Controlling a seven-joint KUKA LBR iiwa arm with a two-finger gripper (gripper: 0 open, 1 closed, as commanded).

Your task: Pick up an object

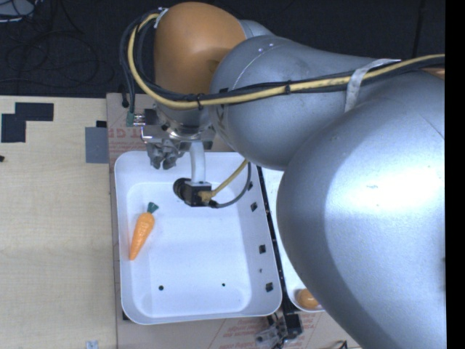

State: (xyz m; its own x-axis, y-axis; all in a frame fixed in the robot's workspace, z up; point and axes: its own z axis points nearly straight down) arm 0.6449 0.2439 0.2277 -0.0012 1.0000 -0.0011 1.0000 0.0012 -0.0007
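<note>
An orange toy carrot (141, 232) with a green top lies in the left part of the left white bin (196, 297), pointing toward the front. My gripper (164, 158) hangs over the bin's back edge, up and to the right of the carrot and apart from it. I see nothing held below it. A small black part with a yellow cable (192, 192) hangs beneath the wrist over the bin's back half.
The big grey arm covers most of the right bin (290, 289); a small orange object (308, 299) peeks out at its front. A metal divider with black fittings (263, 249) runs between the bins. Cardboard bench surface (51, 217) lies to the left.
</note>
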